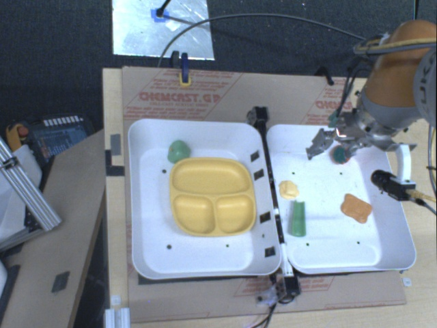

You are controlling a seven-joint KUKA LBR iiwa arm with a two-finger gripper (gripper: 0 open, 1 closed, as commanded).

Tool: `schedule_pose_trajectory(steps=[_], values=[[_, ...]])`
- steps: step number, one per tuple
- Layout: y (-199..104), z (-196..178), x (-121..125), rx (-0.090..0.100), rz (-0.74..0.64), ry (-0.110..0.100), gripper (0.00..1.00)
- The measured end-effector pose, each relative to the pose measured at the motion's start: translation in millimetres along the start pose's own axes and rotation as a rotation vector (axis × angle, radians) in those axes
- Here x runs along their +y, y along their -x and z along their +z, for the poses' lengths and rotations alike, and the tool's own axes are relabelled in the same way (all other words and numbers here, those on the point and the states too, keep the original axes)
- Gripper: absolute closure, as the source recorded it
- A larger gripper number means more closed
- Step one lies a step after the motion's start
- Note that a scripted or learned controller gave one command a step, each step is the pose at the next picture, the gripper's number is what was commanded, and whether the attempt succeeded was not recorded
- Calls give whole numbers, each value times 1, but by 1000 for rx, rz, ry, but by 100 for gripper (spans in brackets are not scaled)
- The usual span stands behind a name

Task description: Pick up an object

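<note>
End effector (326, 144) hangs just beside small round green-and-red object (339, 154); I cannot tell its opening. I judge approach step; next, descend over it.

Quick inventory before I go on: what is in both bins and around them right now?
White bins: two, side by side on the bench.
Divided tray: one, yellow, middle of left bin.
Round lump: one, green, left bin, at the tray's far-left corner.
Small lump: one, pale yellow, right bin near its left wall.
Green stick: one, right bin, just below the pale lump.
Orange piece: one, right bin, right side.
Small round object: one, teal with red, right bin, far side, by the gripper.
Gripper: one, grey, over the right bin's far side.
</note>
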State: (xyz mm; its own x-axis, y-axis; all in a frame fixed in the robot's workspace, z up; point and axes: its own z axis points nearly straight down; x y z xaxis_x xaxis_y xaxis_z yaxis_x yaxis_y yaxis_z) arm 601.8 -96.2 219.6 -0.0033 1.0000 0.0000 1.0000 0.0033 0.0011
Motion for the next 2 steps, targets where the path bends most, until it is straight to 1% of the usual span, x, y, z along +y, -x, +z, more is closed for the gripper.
schedule_pose_trajectory(steps=[2], values=[[-12, 88, 2, 0, 1, -3, 0]])
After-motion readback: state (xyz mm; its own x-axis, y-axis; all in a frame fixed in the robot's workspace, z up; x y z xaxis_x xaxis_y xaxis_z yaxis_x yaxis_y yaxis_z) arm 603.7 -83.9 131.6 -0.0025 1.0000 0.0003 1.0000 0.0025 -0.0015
